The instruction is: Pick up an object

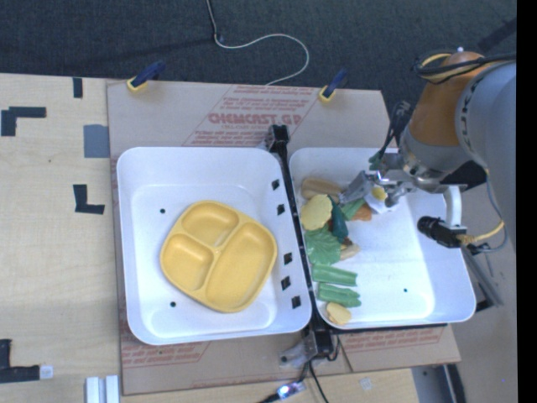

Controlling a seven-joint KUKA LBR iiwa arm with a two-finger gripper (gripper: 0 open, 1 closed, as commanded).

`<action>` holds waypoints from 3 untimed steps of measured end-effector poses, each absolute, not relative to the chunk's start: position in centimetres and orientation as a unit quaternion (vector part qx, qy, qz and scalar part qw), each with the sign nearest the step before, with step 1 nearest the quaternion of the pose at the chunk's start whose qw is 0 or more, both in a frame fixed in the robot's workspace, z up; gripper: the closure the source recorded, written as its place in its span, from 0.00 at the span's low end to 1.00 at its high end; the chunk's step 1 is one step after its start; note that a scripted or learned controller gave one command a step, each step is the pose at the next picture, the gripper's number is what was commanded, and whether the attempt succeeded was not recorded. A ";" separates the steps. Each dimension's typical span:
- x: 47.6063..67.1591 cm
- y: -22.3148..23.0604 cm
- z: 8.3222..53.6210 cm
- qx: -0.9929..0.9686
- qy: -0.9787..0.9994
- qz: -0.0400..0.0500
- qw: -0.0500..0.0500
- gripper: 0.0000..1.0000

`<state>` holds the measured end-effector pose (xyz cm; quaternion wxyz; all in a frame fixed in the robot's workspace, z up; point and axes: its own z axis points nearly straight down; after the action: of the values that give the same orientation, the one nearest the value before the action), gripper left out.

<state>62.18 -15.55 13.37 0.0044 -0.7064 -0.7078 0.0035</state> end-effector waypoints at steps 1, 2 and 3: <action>62.1 -15.6 8.0 -0.706 -0.708 0.003 0.001 0.00; 62.1 -15.5 8.9 -0.706 -0.708 0.003 0.002 1.00; 62.5 -15.0 12.9 -0.706 -0.708 0.001 0.002 1.00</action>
<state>62.53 -15.00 12.89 0.0020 -0.7064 -0.7078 0.0010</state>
